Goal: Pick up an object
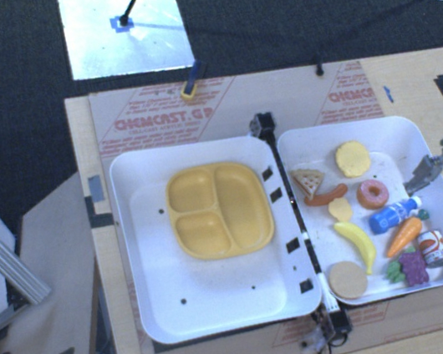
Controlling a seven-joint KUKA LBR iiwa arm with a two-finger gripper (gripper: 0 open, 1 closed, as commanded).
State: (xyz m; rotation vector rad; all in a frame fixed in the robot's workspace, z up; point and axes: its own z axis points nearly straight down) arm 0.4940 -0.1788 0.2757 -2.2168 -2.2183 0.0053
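Camera view from above the tabletop: the pick is not yet made, by this judgement, since every toy lies in the bins and nothing sits between the end effector's parts. Left bin, the larger share of the scene, carries a yellow divided plate near its middle, its three compartments bare. Right bin holds the candidates: a banana near the centre, an orange carrot and a blue bottle just beside each other toward the right wall, a pink doughnut above them, a yellow round cookie toward the far edge, a tan disc at the near left corner, a sausage and a sandwich wedge by the left wall, purple grapes and a small can at the near right corner. End effector hangs at the right bin's right wall, near the blue bottle; whether it is wide or narrow cannot be told. Descent, grip and lift all remain.
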